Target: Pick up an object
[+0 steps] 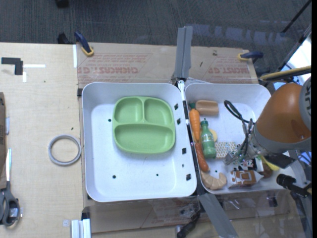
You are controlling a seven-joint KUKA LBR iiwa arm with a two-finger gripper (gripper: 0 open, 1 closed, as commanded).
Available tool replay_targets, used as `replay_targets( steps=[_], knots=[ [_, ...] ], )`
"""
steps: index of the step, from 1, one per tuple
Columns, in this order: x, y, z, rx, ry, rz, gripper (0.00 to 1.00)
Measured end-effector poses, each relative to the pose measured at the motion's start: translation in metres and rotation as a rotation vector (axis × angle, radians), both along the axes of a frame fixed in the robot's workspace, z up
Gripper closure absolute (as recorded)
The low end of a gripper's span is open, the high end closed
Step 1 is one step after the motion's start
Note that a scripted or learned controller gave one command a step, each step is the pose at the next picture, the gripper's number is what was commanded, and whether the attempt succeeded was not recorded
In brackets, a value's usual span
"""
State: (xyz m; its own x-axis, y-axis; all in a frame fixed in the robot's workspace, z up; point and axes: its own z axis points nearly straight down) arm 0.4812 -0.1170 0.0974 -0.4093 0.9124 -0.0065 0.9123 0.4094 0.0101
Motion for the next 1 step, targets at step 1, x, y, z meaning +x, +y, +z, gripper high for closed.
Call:
replay_targets(
  steps=[1],
  knots=[
    [0.0461, -0.1054, 0.0731, -0.002, 0.009, 0.274, 1.0]
  ],
)
